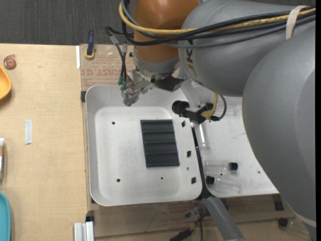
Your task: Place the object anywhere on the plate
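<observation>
The grey arm hangs its pincer over the left bin; finger state unclear

Arm covers most of right bin; far rim and right side of that bin hidden behind grey links. Arm itself cut off by top and right edges. Gripper small, cluttered with cables; finger state not readable. Nothing discernible between fingers. Orange object cut off by left edge; teal object cut off at lower-left corner. Clear item in right bin transparent, outline faint, identity unclear. Small round thing at upper left too small to identify.
</observation>
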Controlling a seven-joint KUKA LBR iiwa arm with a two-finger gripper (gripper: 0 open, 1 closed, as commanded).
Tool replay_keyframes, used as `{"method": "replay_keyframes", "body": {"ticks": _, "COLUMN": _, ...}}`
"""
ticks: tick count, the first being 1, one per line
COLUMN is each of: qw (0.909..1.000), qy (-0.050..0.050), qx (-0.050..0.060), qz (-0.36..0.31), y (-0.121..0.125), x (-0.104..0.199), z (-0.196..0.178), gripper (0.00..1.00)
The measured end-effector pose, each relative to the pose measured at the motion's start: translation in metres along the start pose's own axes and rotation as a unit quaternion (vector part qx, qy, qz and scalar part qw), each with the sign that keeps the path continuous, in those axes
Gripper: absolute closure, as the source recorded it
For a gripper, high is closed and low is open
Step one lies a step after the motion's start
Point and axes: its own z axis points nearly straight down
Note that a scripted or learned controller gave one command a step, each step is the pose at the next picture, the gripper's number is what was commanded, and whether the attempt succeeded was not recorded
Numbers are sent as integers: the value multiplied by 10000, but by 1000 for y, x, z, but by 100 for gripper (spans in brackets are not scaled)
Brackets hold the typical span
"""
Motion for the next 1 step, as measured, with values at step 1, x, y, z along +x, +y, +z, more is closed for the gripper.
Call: {"method": "replay_keyframes", "body": {"ticks": 1, "qw": 9968, "qy": 6, "qx": 3, "qz": -794, "y": -7, "x": 0, "z": 76, "gripper": 100}}
